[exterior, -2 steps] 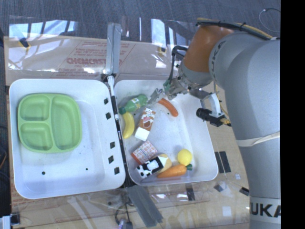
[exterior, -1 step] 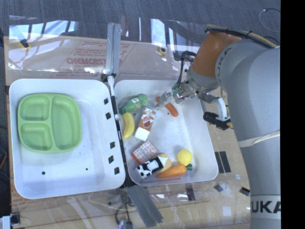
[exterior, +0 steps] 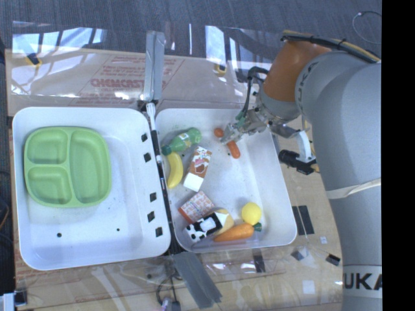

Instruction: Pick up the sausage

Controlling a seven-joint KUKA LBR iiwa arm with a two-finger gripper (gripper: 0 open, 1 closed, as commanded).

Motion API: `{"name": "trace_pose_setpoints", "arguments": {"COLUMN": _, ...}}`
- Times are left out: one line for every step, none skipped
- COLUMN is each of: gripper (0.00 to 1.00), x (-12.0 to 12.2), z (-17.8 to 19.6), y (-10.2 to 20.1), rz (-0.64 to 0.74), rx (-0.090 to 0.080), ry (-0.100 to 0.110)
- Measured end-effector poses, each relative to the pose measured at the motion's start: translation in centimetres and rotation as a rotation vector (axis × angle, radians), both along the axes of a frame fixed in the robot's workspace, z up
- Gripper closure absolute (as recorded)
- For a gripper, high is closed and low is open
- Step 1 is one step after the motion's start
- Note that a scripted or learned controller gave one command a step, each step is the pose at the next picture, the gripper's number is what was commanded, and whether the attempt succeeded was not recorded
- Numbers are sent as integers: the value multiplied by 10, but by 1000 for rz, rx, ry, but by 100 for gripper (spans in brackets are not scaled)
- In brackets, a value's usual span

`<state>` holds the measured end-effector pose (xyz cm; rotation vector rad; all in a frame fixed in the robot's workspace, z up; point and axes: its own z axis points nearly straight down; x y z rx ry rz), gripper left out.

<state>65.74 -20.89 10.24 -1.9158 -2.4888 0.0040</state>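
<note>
We see the worktop (exterior: 78, 76) carrying two shallow white bins side by side. The left bin (exterior: 78, 238) holds a green divided plate (exterior: 67, 166), lying flat toward its left side. The right bin (exterior: 272, 193) holds the rest of the things.

The arm (exterior: 337, 109) reaches in from the right, its orange band (exterior: 288, 70) above the wrist, and the pincer (exterior: 235, 129) hangs over the upper part of the right bin. Whether the pincer is apart or together we cannot tell, as its tip is small and blurred against the bin floor.

The sausage (exterior: 233, 149) is a small orange-red piece lying on the floor of the right bin, near its upper middle, just below the tip of the pincer. A second small reddish piece (exterior: 219, 133) lies just to its upper left, beside the pincer. We cannot tell whether the pincer touches either one.

Along the left side of the right bin lies a green bottle (exterior: 182, 140), tilted, with a banana (exterior: 174, 170) just below it. Right of the banana sits a small carton (exterior: 198, 163) with a red and white print, and a white cube (exterior: 192, 183) touching its lower end. Lower down we see a red box (exterior: 196, 207), then a black-and-white toy (exterior: 206, 227) near the lower wall. A carrot (exterior: 235, 233) lies along the lower wall, and a lemon (exterior: 251, 212) rests just above the carrot's right end. These things are well apart from the sausage.
</note>
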Motion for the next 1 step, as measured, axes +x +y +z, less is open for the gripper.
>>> {"name": "trace_pose_setpoints", "arguments": {"gripper": 100, "x": 0, "z": 106, "y": 29, "rz": 74, "rx": 1, "ry": -3}}
